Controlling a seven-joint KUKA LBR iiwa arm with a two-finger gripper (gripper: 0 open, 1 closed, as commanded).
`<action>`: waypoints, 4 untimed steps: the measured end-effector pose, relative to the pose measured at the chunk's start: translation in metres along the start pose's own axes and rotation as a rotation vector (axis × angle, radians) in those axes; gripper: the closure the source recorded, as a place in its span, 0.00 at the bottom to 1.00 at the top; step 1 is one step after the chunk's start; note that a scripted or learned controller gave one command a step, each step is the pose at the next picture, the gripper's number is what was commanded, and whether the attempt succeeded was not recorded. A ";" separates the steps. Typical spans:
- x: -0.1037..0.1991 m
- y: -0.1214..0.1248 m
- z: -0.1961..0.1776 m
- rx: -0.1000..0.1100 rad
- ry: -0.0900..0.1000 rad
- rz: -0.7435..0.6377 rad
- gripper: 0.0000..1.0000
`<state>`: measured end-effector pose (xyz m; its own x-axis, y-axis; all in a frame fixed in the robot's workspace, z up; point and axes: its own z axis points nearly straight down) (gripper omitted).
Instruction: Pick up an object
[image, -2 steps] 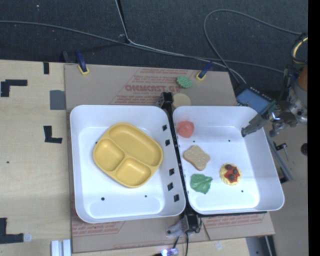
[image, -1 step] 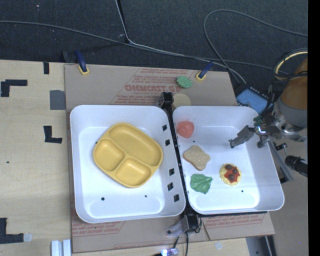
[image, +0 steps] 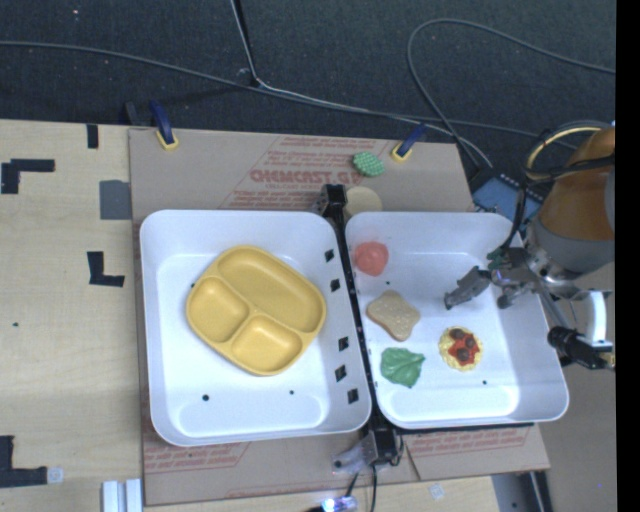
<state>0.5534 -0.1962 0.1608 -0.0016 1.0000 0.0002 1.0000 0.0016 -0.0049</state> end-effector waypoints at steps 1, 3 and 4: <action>-0.008 0.000 0.049 0.000 0.000 0.001 0.00; 0.000 -0.005 -0.012 -0.007 -0.001 0.000 1.00; -0.001 0.002 -0.056 -0.007 -0.001 0.000 1.00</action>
<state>0.5559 -0.1977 0.2166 -0.0018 1.0000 -0.0009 1.0000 0.0018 0.0016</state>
